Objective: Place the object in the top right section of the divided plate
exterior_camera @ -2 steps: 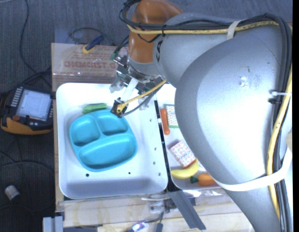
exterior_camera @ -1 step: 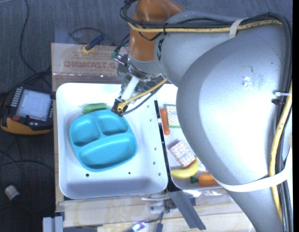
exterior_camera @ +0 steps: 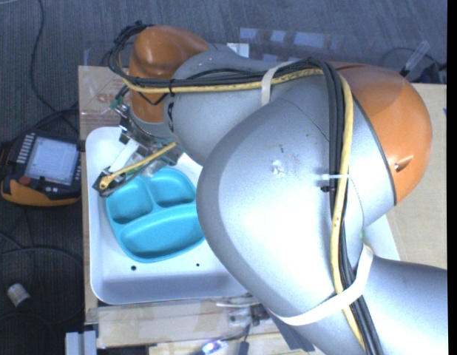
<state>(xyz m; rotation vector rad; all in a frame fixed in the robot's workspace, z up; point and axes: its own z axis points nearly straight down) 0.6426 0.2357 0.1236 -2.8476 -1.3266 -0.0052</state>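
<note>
camera view, looking down at a slant. at far left, off the bench on dark carpet, a control pendant (exterior_camera: 43, 170) with a pale screen, plus loose cables; well apart from the work and no hindrance.

next, a shallow white bin (exterior_camera: 103, 272), bare along its left and near edges. just inside its far left corner, the gripper (exterior_camera: 142, 156), hanging low over the bin floor, just beside the far edge of the divided plate (exterior_camera: 158, 231). cannot tell whether released or clenched; too cluttered at the tip to read. the object itself cannot be made out, so no telling whether carried there or hidden somewhere under the arm.

blue divided plate lying flat toward the middle of the bin, with two small sections along its far edge and one large section along its near edge. top right section (exterior_camera: 174, 188) bare, just right of the gripper. likely reason for that pose: lining up for a short move rightward and down into that section. raised ridges between sections probably worth clearing, to avoid a landing astride one.

further right, the bulky grey arm (exterior_camera: 288, 168) with an orange band (exterior_camera: 158, 54), covering the bin's right edge and most of the bench (exterior_camera: 427, 224). main obstruction to sight, hiding anything beneath.
</note>
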